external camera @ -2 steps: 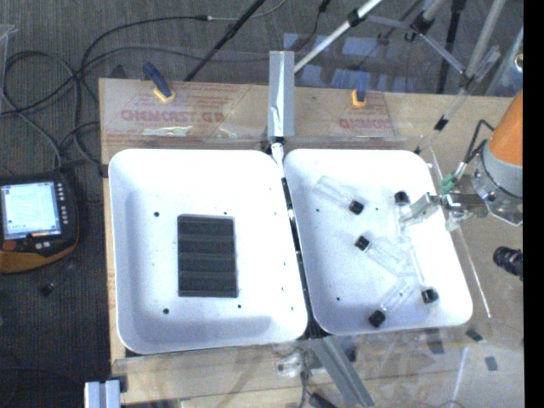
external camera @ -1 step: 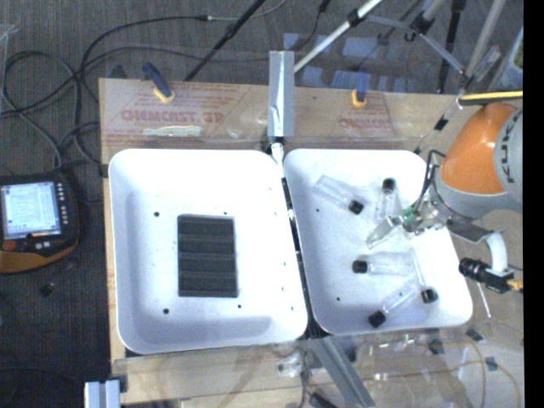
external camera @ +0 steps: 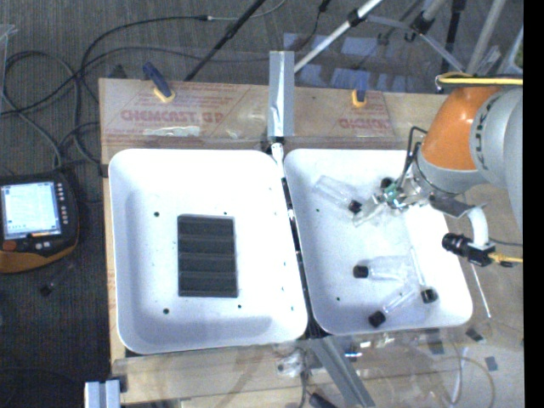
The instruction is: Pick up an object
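A grey arm (external camera: 476, 143) with an orange band reaches from the right over the right bin (external camera: 316, 304), its claw (external camera: 393, 194) low over the bin's far side. The claw sits just beside a clear vial (external camera: 340, 194) with a dark cap that lies tilted on the bin floor; whether they touch cannot be told, nor whether the claw is open or closed, since its tip is small and tangled with glints of clear plastic. Nothing can be seen gripped. Three more vials lie nearer the front: one at mid-bin (external camera: 384, 269), one at the near right (external camera: 421, 284) and one by the near wall (external camera: 391, 307). The left bin (external camera: 136, 313) holds a black ridged block (external camera: 206, 256), well apart from the arm. A handheld controller (external camera: 34, 215) rests on the floor at far left.

The work appears to be at the approach or grasp stage, with no object lifted clear. The next move likely calls for closing squarely across the far vial's body, then rising straight; a round, slick vial could easily roll or squirt out.
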Tool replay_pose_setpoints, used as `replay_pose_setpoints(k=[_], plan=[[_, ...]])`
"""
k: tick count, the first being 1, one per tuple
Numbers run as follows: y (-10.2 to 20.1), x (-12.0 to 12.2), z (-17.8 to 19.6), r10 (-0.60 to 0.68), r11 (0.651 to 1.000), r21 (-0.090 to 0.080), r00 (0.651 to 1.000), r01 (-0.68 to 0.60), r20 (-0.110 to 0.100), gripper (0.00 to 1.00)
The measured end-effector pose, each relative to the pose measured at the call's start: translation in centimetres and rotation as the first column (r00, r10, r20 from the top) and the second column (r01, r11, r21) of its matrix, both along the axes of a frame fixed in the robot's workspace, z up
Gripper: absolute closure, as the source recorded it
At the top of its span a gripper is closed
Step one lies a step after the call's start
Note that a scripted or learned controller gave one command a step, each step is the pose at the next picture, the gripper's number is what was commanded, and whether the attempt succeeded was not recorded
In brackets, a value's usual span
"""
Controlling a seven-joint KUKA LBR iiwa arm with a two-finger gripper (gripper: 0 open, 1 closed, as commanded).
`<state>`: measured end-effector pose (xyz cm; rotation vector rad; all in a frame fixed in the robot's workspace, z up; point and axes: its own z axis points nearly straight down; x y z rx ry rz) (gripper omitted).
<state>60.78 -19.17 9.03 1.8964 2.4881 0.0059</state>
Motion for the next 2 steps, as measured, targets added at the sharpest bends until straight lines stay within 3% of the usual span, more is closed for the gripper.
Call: replay_pose_setpoints(k=[1,2], plan=[[0.2,1.5,0.0,0.052,0.999,-0.002,0.999,-0.052,-0.005,0.00],[0.3,1.6,1.0,0.052,0.999,-0.003,0.999,-0.052,-0.001,1.00]])
